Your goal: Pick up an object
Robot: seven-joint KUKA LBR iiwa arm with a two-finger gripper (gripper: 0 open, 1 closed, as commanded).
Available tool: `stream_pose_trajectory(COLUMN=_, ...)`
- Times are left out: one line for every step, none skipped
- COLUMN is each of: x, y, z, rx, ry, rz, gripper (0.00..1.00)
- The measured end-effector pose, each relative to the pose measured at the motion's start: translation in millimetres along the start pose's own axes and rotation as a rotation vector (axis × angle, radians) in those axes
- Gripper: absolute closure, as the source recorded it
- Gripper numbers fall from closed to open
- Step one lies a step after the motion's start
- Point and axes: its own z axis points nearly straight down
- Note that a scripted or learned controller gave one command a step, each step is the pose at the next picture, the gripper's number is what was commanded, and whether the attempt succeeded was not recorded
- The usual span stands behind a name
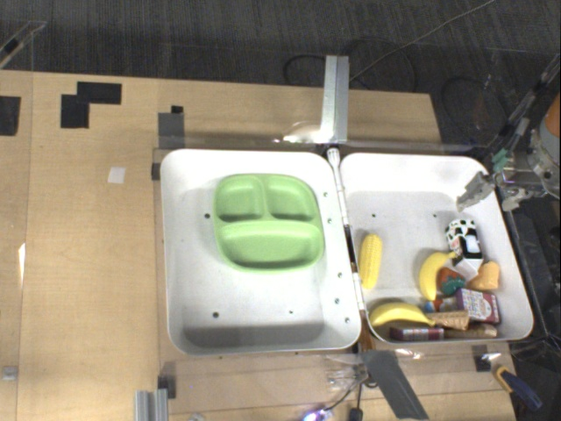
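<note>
My gripper (491,195) hangs over the far right corner of the right bin (403,187), reaching in from the right edge. Its two fingers (472,191) stand apart, open, with nothing between them. Just below it lies a black-and-white toy (462,235). A pile sits in the bin's near right corner: a curved yellow banana (399,313), a second yellow piece (429,274), an orange item (487,276), a red packet (479,305) and a dark stick (419,332). A corn cob (371,261) lies alone near the bin's left wall.
The left bin (188,305) holds a green divided plate (266,220). A metal post (336,99) rises behind the seam between the bins. Wooden bench (79,253) spreads to the left. The right bin's far half is bare white floor.
</note>
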Motion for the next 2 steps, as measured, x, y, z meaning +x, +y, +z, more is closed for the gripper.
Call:
stream_pose_trajectory(x=6, y=-8, z=87, rx=-0.001, ry=0.000, rz=-0.351, gripper=0.00)
stream_pose_trajectory(x=-6, y=22, z=139, rx=-0.010, ry=-0.004, rz=-0.247, gripper=0.00)
